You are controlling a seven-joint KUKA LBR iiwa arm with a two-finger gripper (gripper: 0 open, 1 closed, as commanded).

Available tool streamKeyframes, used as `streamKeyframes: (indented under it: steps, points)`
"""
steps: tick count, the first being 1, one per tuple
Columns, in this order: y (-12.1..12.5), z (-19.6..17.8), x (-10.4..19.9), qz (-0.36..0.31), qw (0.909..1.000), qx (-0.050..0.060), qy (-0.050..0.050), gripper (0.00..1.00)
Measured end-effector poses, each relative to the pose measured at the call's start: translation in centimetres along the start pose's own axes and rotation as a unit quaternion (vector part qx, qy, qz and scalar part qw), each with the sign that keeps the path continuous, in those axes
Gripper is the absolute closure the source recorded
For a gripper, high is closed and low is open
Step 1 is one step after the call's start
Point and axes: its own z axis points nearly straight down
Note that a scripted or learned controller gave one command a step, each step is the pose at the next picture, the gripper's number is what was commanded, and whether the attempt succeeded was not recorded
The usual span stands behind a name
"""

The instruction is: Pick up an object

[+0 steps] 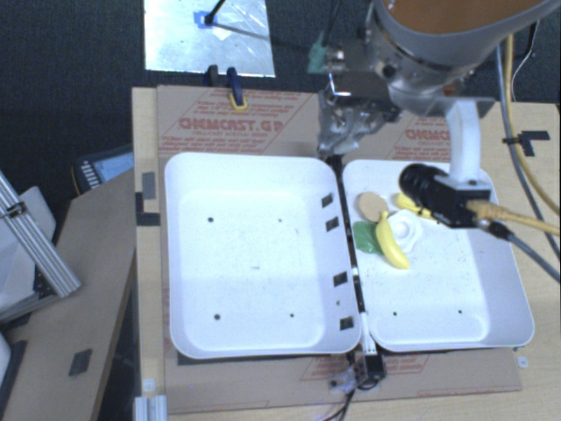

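The arm [456, 16] reaches in from the right, and its claw [340, 139] hangs over the far end of the seam between the two white bins; whether it is released or clenched cannot be told. In the right bin [456, 314], near its far left corner, lie a yellow banana [392, 242], a green piece [365, 236], a tan round piece [372, 205] and a small white object [405, 230], clustered together. The left bin [254, 261] sits just beside it on the surface [105, 261].
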Motion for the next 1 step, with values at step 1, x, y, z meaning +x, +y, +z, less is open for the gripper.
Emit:
streamKeyframes:
  steps: [1]
  points:
    - [-0.40,18.26,4.86,0.000,0.9999,0.014,-0.006,1.00]
